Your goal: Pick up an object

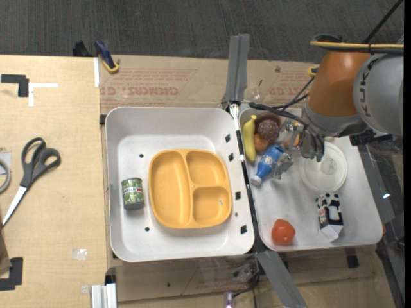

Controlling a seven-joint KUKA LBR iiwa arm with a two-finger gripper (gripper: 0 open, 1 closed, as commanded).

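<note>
The right bin [302, 201] holds a blue bottle [268, 163] lying on its side, a yellow banana [249, 138], a dark maroon ball [268, 129] and a small orange fruit [260, 142]. With them are a white round lid [325, 167], a black-and-white carton [330, 215] and a red tomato [283, 231]. My gripper [291, 147] is low in the far part of this bin. It is just right of the blue bottle's upper end and left of the white lid. The wrist above it hides how it meets the bottle.
The left bin [128, 140] carries a yellow divided plate [190, 188] and a green can [133, 193]. Scissors [32, 165] lie on the wooden bench far left. The arm's orange band [337, 82] hangs over the right bin's back corner.
</note>
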